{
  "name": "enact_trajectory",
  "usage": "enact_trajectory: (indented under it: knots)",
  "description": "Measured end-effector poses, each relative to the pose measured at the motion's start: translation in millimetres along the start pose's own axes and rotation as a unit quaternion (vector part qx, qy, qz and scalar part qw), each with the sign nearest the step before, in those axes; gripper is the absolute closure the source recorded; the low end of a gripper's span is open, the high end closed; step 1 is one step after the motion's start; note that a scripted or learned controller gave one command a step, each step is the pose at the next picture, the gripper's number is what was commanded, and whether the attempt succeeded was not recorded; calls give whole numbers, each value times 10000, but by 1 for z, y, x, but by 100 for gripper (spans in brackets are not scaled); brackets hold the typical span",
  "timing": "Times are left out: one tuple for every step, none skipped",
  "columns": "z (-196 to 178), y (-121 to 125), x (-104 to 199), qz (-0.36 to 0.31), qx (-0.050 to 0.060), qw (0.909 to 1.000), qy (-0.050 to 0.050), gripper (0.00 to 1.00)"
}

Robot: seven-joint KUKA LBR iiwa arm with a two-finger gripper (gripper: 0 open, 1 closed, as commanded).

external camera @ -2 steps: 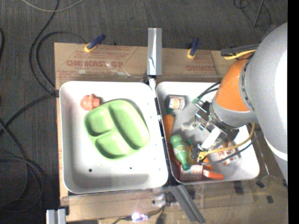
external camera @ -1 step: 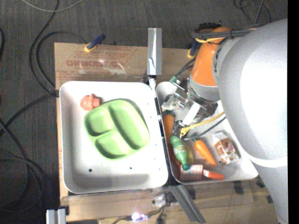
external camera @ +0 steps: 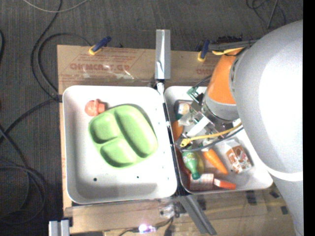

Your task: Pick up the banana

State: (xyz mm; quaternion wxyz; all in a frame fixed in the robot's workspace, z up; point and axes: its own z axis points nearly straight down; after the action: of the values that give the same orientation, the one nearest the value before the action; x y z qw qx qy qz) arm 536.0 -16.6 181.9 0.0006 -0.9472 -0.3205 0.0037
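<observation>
My gripper (external camera: 193, 123) hangs low over the upper left part of the right bin (external camera: 256, 183), below the orange wrist band (external camera: 221, 85). It points toward the bin's left wall, among packed items. A thin yellow cable (external camera: 209, 139) loops under it. The grey arm covers the right and upper part of this bin, hiding whatever lies beneath.
In the right bin lie a carrot (external camera: 215, 161), a green bottle (external camera: 192, 163), a red-and-white box (external camera: 203, 181), a small brown packet (external camera: 237, 159) and an orange piece (external camera: 175, 130) by the left wall. The left bin (external camera: 78, 181) holds a green divided plate (external camera: 123, 135) and a red fruit (external camera: 94, 107).
</observation>
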Motion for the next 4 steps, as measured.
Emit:
enact_trajectory:
  knots:
    - [-35,35,102,-791,-25,9969,-2,0]
    - [-37,-99,58,345,-4,9994,-2,0]
    - [68,-108,146,-737,-98,9972,130,0]
    - [86,-137,226,-971,-118,9952,98,0]
